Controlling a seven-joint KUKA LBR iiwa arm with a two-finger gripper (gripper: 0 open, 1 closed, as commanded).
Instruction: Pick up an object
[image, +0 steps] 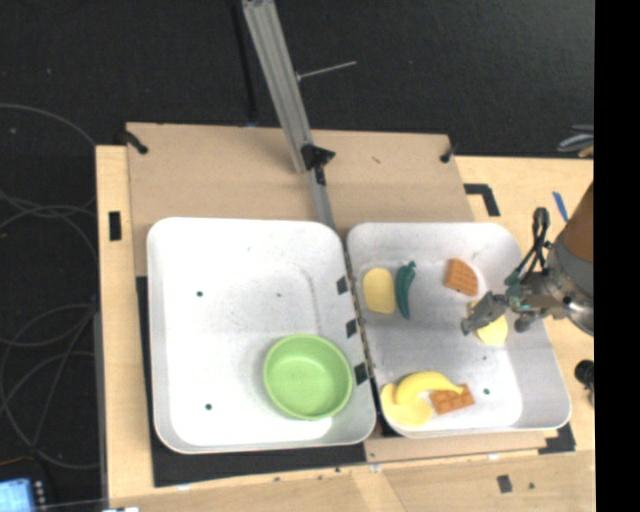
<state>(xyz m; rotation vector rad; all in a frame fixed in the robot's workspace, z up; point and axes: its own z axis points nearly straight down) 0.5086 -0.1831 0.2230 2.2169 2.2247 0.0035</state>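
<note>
My gripper (492, 314) hangs over the right side of the right bin (535, 400), reaching in from the right edge. Directly under it, partly covered by it, lies a small pale yellow piece (493, 333). An orange waffle-like piece (461, 276) sits just up and left of the gripper. Further left are a yellow rounded piece (378, 290) and a teal curved object (405, 287), side by side. At the bin's front lies a yellow banana-shaped object (412, 392) with a small orange block (452, 400) on it.
The left bin (200, 260) holds a green bowl (307, 375) at its front right corner. A grey metal pole (285, 90) slants up from the bins' shared back edge. The bench's tan board (400, 160) lies behind the bins.
</note>
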